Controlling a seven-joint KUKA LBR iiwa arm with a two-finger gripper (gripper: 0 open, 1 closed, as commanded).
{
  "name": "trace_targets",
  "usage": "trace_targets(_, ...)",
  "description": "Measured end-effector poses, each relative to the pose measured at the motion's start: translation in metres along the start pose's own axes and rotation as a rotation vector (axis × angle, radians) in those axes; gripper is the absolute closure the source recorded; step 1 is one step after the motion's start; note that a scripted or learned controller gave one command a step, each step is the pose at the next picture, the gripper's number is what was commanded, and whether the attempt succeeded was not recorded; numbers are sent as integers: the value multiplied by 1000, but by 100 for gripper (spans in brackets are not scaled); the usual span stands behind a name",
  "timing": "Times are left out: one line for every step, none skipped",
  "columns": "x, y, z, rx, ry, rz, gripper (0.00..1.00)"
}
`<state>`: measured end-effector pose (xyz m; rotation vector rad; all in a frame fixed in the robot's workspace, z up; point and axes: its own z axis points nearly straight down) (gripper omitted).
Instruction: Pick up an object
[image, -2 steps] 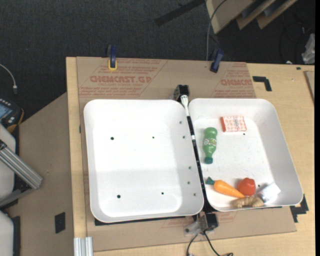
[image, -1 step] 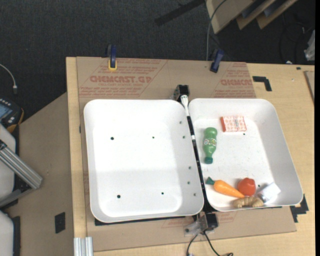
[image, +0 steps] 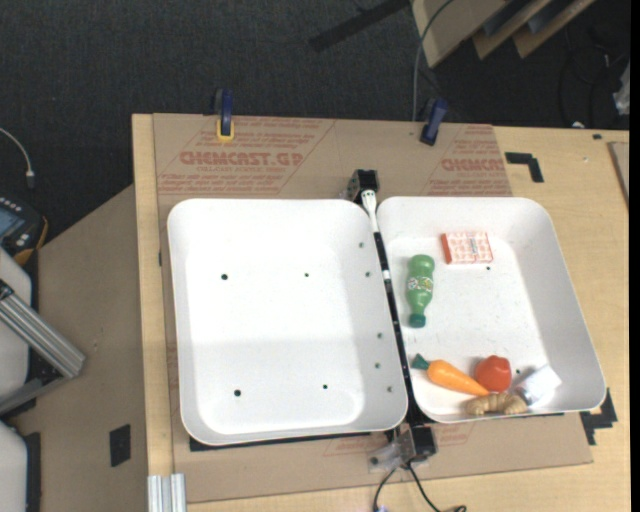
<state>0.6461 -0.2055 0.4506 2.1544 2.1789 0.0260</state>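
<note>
The right bin (image: 560, 270) holds several small objects. A green bottle (image: 419, 288) lies near its left wall. A small red-and-white patterned packet (image: 467, 247) rests toward the far side. Along the near edge lie an orange carrot (image: 450, 376), a red tomato-like piece (image: 493, 373), a tan knobbly piece (image: 496, 404) and a small white item (image: 540, 385).
The left bin (image: 200, 330) sits beside the right one on a brown board (image: 150, 250). Two blue clamps (image: 224, 112) (image: 434, 120) hold the board's far edge. A black connector (image: 364, 184) sits at the bins' far junction, another (image: 415, 443) at the near junction.
</note>
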Motion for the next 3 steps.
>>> trace_targets(0, 2, -11, -6, -3, -1, 100)
trace_targets(0, 3, -22, -11, -6, -2, 100)
trace_targets(27, -66, 197, 85, 49, 13, 100)
